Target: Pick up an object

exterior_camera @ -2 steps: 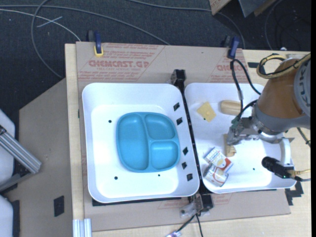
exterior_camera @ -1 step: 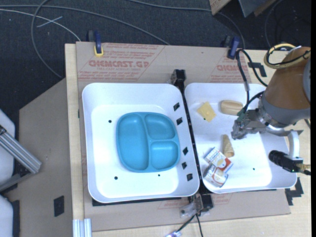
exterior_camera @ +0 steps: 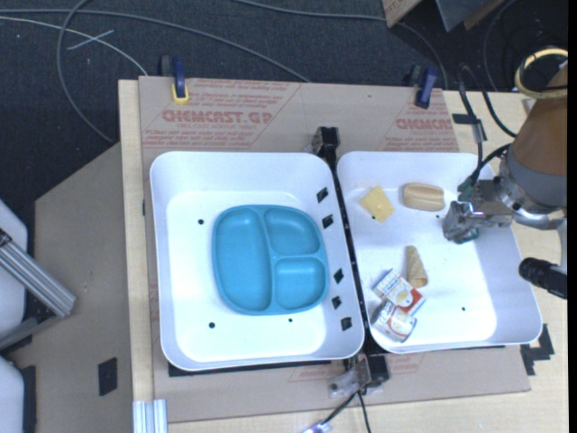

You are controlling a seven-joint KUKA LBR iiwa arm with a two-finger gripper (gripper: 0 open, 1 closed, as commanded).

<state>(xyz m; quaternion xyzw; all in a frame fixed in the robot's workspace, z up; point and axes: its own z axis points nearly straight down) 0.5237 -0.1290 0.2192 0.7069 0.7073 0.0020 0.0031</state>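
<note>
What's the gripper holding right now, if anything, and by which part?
Nothing that can be seen. The gripper is low in the right bin, just right of the bread roll, with no object visible between its fingers.

Blue tray (exterior_camera: 269, 260) in left bin (exterior_camera: 171, 242); 4 items in right bin (exterior_camera: 505, 323).

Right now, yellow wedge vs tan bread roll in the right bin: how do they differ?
The yellow wedge is bright yellow and angular; the bread roll is tan and a rounded oblong. The roll looks larger than the wedge. The roll lies nearer the gripper; the wedge lies nearer the divider between the bins. Both rest apart on the floor of the right bin, at its far end.
</note>
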